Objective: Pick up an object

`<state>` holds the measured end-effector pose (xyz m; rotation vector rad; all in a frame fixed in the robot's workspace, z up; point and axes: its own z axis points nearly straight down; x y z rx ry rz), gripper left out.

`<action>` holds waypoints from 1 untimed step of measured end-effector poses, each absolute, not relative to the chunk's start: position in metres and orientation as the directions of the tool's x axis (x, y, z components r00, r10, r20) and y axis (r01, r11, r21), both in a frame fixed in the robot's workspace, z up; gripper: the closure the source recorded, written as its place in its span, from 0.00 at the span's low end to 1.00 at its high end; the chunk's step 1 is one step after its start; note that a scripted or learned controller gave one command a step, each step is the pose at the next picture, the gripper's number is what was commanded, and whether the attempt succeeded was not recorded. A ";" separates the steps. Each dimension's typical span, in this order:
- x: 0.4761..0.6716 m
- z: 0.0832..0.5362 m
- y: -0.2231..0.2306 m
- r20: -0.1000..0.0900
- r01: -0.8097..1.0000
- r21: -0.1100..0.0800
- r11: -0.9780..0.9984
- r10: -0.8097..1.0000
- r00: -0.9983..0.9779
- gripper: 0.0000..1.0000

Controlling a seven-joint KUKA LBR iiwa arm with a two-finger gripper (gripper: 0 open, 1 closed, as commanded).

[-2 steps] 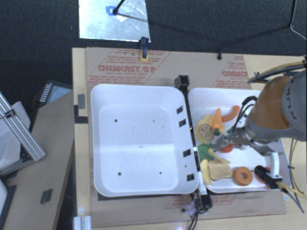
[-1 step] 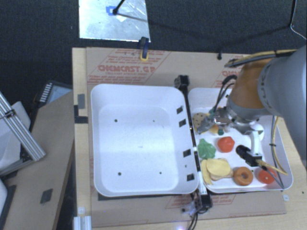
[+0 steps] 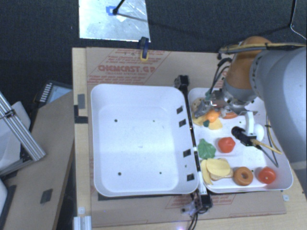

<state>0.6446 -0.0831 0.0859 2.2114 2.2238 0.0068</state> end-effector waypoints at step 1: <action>0.644 0.097 -0.083 0.000 1.000 0.008 0.008 1.000 -0.008 1.00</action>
